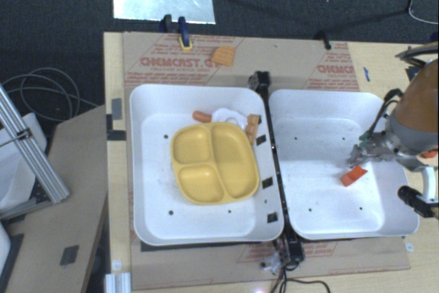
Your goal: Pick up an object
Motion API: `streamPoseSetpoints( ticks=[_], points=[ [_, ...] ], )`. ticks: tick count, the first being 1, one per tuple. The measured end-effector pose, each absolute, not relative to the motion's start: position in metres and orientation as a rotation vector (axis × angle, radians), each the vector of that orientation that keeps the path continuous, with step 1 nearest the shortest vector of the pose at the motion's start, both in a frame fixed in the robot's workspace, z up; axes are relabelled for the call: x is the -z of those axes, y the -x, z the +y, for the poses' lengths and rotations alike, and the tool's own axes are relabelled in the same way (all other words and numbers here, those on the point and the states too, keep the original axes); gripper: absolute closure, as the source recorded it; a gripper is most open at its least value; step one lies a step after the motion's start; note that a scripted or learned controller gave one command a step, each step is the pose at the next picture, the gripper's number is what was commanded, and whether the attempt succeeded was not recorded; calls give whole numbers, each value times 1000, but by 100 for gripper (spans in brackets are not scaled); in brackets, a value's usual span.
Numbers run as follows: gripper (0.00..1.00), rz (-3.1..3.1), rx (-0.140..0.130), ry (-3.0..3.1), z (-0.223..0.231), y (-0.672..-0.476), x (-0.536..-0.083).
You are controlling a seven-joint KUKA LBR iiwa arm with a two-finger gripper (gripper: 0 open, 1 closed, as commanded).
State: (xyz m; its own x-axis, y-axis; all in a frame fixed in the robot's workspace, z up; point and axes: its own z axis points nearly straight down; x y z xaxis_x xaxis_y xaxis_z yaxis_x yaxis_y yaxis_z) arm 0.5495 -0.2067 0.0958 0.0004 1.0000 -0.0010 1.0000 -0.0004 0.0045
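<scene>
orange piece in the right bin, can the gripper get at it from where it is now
Probably yes. The orange piece lies alone on the right bin floor, just below the gripper, with nothing lying over it or beside it.

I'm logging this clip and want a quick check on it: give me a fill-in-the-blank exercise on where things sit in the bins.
1. The yellow divided plate lies in the ____ bin.
2. The orange piece lies in the ____ bin.
3. The yellow plate has ____ compartments.
4. The end effector sits just above the ____ piece.

Missing words: left; right; three; orange
</scene>
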Motion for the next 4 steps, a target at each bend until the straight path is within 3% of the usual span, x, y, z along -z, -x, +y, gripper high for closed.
streamPoseSetpoints(
  ticks=[1,2,3,4],
  points=[
    [0,2218,-4,-2220,-207,-549,-95],
    [0,2221,0,-2220,-206,-540,-84],
    [100,2218,-4,-2219,-207,-541,-96],
    [0,2219,-3,-2220,-207,-541,-95]
  ],
)
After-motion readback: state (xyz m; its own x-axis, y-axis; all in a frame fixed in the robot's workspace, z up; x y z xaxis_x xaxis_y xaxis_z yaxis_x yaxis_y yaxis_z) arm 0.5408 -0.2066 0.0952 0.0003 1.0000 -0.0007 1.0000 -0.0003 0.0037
